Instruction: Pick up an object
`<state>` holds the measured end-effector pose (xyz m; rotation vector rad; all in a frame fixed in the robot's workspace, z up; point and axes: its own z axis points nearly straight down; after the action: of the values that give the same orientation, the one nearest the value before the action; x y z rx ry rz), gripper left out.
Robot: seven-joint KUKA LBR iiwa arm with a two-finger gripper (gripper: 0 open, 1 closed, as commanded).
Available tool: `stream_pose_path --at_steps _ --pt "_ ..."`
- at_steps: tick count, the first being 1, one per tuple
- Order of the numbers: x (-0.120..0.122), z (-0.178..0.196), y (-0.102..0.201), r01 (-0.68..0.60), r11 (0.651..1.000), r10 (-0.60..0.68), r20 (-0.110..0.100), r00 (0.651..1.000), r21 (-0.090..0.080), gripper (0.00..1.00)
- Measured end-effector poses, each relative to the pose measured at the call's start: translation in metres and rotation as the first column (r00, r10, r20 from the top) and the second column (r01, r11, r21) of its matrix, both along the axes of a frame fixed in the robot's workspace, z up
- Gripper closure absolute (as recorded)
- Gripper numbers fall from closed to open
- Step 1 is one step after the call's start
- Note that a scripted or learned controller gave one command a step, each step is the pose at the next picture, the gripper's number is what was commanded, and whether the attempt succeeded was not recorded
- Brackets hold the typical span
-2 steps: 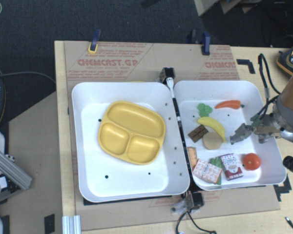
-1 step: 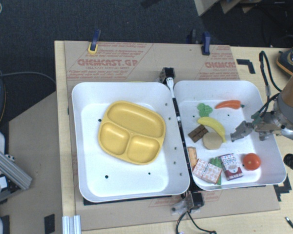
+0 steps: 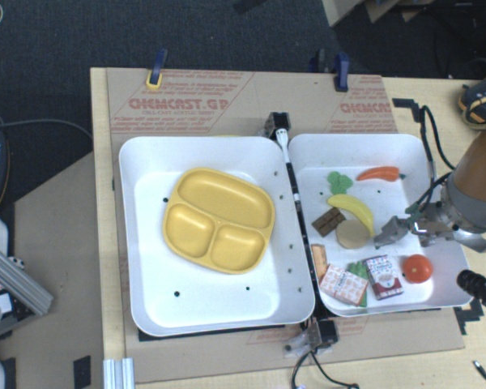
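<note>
From the camera above the bench, two shallow white bins sit side by side on a brown cardboard-covered top; the left white plastic bin [image 3: 146,241] holds a yellow three-compartment plastic plate [image 3: 219,220], lying flat near the bin's middle; the right white plastic bin [image 3: 364,146] carries a scatter of small toy foods. Near its far wall lie a green leafy toy vegetable [image 3: 338,181] and an orange toy carrot [image 3: 379,173]; just below them a yellow toy banana [image 3: 352,209] curves over a tan round disc [image 3: 352,234], with a brown chocolate-like bar [image 3: 329,220] just to the left; along the near side rest a pale checked cracker packet [image 3: 343,284], a small red and white carton [image 3: 383,275] and a red toy tomato [image 3: 418,269]. The grey arm enters from the right; its two-finger gripper [image 3: 394,230] hangs low over the right bin, just right of the tan disc and above the carton; the fingers look slightly parted, though blur makes this uncertain, and nothing is visibly between them.
</note>
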<state>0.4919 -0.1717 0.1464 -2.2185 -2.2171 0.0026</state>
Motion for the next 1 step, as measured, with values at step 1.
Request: stream_pose_path --at_steps 1 --pt "0.0060 -0.0610 0.0017 -0.001 1.000 0.001 0.000 1.000 0.000 0.00"
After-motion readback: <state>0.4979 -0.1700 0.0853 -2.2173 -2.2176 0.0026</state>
